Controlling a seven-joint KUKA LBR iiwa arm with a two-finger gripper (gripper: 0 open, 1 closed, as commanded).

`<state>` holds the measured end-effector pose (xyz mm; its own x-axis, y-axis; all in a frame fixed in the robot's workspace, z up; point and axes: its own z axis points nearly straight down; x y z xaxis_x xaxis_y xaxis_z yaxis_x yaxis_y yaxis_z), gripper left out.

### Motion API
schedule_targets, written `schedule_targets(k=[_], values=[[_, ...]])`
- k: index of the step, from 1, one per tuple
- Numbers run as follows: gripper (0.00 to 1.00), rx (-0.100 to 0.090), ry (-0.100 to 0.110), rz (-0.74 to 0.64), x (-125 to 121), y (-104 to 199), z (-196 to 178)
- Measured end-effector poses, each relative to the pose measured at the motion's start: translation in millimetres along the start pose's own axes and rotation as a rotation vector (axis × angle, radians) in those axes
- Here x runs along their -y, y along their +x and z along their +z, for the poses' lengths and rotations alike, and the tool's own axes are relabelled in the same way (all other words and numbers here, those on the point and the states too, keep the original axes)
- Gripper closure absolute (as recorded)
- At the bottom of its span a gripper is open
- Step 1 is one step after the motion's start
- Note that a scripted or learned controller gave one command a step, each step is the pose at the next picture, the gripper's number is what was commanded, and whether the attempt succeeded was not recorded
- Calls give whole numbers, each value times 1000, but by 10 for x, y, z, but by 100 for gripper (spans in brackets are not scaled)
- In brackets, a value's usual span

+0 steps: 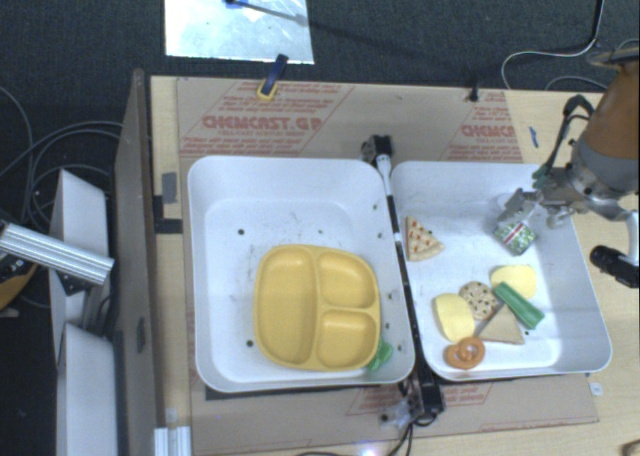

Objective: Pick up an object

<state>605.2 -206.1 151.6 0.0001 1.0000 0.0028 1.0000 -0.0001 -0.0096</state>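
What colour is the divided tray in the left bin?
Yellow; the divided tray shows in the camera view.

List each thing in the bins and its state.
Yellow tray: flat in the left bin.
Pizza slice: flat, alone, right bin.
Can: tilted, at the gripper.
Cookie: resting among the piled food.
Green piece: lying on the pile.
Orange ring: flat, near front wall.

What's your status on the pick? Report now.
Gripper low over right bin, at small can; grasp unconfirmed. Toy food pile sits apart, nearer front. Yellow tray in left bin.
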Motion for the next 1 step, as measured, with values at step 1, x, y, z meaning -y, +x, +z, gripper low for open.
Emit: schedule_targets(k=[1], values=[[0,3,-10,-6,-209,45,703]])
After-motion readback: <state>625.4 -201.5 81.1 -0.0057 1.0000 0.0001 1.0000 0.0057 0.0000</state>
